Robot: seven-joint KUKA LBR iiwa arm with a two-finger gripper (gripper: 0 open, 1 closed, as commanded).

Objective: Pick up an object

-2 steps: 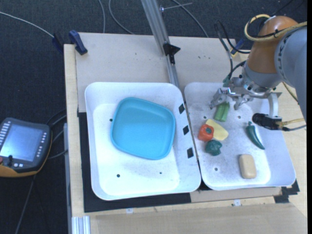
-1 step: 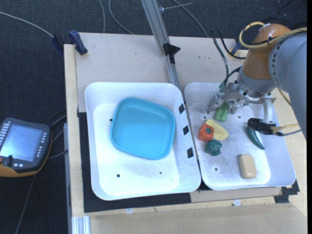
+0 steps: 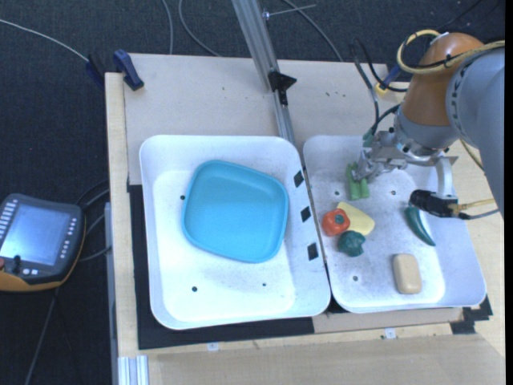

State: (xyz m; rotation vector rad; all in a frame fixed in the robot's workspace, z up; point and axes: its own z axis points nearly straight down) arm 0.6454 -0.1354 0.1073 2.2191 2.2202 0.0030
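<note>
My gripper hangs low over the back left part of the right bin, reaching in from the right. Its tip sits right at the upper end of a small light green piece that lies in the bin; whether it grips the piece is hidden by the wrist. Nearer the bin's middle lie an orange-red ball, a yellow wedge and a dark teal lump, bunched together. A tan block rests at the front right. A dark green curved piece lies by the right side.
The left bin holds a turquoise square plate. A metal post slants down to the gap between the bins. A black connector with a yellow cable hangs off the arm above the right bin.
</note>
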